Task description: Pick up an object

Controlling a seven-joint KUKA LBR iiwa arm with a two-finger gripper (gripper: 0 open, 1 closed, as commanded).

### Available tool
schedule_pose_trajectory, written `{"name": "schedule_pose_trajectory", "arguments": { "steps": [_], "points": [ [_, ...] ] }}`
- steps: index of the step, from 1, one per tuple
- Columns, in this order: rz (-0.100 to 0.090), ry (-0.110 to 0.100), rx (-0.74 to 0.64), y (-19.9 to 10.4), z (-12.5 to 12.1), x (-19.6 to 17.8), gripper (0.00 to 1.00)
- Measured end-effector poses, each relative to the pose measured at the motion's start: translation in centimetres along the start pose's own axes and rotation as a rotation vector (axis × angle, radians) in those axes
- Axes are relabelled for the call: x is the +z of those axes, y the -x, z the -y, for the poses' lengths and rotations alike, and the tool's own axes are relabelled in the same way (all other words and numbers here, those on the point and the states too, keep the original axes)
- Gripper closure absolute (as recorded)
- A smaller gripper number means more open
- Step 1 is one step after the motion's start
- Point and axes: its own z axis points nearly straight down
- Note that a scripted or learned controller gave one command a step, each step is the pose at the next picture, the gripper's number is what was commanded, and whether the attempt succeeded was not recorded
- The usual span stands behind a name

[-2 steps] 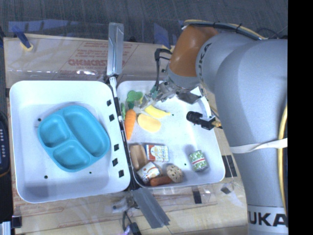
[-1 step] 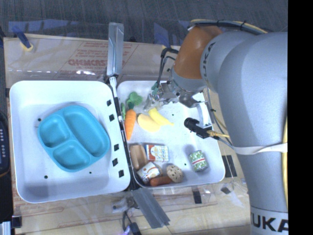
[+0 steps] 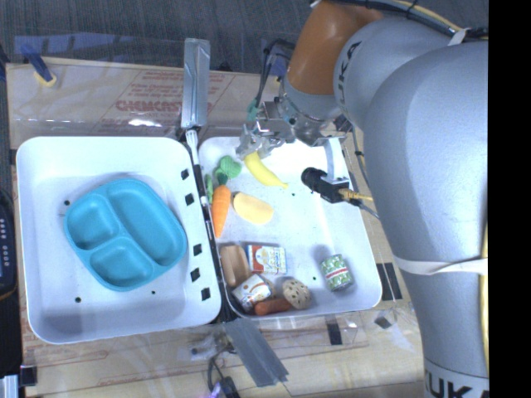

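My gripper (image 3: pixel 254 143) hangs over the far left corner of the right bin (image 3: pixel 358 247), just above the upper end of a yellow banana (image 3: pixel 265 172). I can't make out whether it touches the banana. A green toy vegetable (image 3: pixel 228 168) lies just left of the banana. Below them are an orange carrot (image 3: pixel 220 210) and a pale yellow lemon-like piece (image 3: pixel 253 209). Near the bin's front lie a bread piece (image 3: pixel 233 264), a small carton (image 3: pixel 267 259), a green can (image 3: pixel 335 272), a cookie (image 3: pixel 295 293) and a sausage (image 3: pixel 272 307).
The left bin (image 3: pixel 41 305) holds a blue divided plate (image 3: pixel 124 232). A grey divider strip (image 3: pixel 196 81) runs between the bins at the back. The arm's large grey body (image 3: pixel 423 164) covers the right side of the bench.
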Motion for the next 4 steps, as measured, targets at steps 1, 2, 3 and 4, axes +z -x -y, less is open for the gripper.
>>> {"name": "schedule_pose_trajectory", "arguments": {
  "steps": [1,2,3,4],
  "points": [
    [0.0,-0.003,-0.035,-2.9,-0.1,-4.0,1.0],
    [0.0,-0.005,-0.034,-2.9,0.0,-3.9,0.0],
    [-0.002,-0.008,-0.522,-4.7,-0.1,0.4,0.0],
    [0.0,-0.004,-0.416,-1.6,14.8,-2.8,0.0]
  ]
}}
